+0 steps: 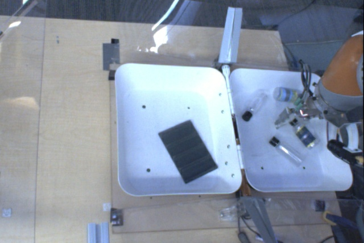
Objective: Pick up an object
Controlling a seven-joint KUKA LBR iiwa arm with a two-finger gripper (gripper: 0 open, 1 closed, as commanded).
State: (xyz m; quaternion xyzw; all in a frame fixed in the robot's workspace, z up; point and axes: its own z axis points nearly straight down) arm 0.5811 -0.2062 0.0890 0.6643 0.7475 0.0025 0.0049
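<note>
hovering over right bin (341,182), gripper (300,112) grip state unclear; small clear vials (287,152) crowd beneath it, so it could slip off one or nudge its neighbours

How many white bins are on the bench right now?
2. The left bin holds a dark flat slab. The right bin holds several small vials and bits, with the gripper over it. The arm may hide more items there.

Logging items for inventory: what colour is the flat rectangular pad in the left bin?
Dark grey to black, faintly ribbed flat rectangular pad, clearest in the camera view.
</note>
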